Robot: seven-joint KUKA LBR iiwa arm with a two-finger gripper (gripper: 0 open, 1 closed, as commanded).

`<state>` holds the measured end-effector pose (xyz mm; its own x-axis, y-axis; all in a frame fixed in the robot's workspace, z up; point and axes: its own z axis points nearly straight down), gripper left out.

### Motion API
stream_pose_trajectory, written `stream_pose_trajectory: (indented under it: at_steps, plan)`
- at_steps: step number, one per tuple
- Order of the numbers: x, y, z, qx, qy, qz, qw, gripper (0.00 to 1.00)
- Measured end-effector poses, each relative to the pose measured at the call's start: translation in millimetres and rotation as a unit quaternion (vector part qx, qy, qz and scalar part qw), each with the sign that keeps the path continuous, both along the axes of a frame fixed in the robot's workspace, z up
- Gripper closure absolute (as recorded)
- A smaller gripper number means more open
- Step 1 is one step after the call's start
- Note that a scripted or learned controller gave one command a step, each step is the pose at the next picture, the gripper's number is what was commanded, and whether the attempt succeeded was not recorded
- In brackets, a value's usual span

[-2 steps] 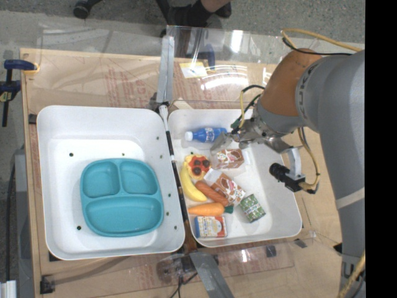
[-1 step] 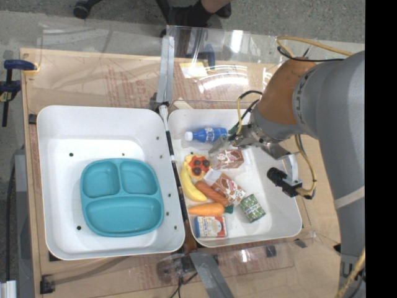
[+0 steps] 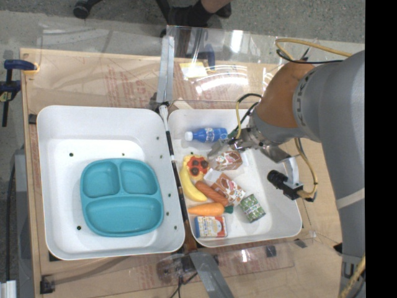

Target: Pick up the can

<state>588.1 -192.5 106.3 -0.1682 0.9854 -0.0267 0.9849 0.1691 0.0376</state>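
End effector (image 3: 231, 143) state: cannot tell. Can (image 3: 252, 207) lies on side, well toward near bin edge, apart.

A pale wooden counter (image 3: 93, 79) fills most of the frame, its bare top showing along the upper part and the left edge. Two shallow white bins sit directly on it, side by side and touching: the left bin (image 3: 59, 126) at centre left and the right bin (image 3: 282, 219) at centre right. A blue clamp (image 3: 11, 79) grips the counter's upper left edge.
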Motion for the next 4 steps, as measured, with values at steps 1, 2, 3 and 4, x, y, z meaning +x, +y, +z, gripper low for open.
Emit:
stream_pose_trajectory:
  at_steps: [1,2,3,4]
  plan:
    - [2.1,4.0,14.2,0.0037,0.000,0.004,1.0000,1.00]
    - [1.5,4.2,13.3,0.0038,0.001,0.004,1.0000,0.00]
    - [2.1,-22.9,-1.8,0.0068,0.005,0.027,0.9996,0.00]
    - [4.2,-26.1,13.0,0.0023,0.001,0.028,0.9996,1.00]
